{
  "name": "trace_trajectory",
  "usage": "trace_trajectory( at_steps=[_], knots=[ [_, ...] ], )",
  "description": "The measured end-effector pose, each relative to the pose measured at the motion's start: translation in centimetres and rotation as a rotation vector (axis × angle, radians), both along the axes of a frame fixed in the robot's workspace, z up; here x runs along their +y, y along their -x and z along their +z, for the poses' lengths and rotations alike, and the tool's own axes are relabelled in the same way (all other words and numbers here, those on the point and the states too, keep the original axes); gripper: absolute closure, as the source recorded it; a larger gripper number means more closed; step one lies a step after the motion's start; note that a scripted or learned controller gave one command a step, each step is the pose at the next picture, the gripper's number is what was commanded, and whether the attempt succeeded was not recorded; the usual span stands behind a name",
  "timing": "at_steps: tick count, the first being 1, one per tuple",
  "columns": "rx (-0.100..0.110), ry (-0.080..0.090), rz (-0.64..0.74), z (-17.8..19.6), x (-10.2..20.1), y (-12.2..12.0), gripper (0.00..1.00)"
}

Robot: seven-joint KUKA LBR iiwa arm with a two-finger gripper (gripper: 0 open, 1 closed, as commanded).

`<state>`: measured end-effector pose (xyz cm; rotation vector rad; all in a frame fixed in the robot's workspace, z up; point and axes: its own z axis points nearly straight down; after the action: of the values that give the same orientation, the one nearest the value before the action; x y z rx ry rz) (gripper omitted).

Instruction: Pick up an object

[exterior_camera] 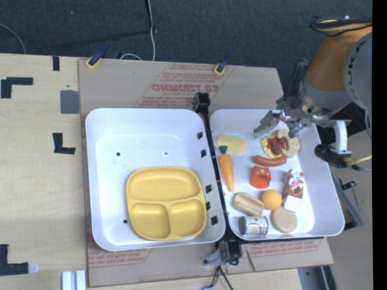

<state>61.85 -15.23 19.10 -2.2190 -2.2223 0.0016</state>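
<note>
While the tool (280,124) hovers with fingers spread and nothing between them above the pizza slice (279,144) in the right bin (323,189), closing here risks nipping the slice's thin edge, letting it slip free.

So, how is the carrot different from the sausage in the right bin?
The carrot is orange and tapers to a point, while the sausage is reddish-brown with rounded ends. The carrot lies lengthwise along the bin's left wall; the sausage lies crosswise, just below the pizza slice. The carrot looks longer and thicker. Both are toy foods lying flat in the right bin.
</note>
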Motion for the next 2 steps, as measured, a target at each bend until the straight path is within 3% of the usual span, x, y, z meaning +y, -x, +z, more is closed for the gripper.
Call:
trace_trajectory(
  at_steps=[1,2],
  knots=[
    [-0.008,0.011,-0.004,-10.7,-2.4,3.5,0.0],
    [0.022,0.003,-0.005,-10.7,-1.2,-1.4,0.0]
  ],
)
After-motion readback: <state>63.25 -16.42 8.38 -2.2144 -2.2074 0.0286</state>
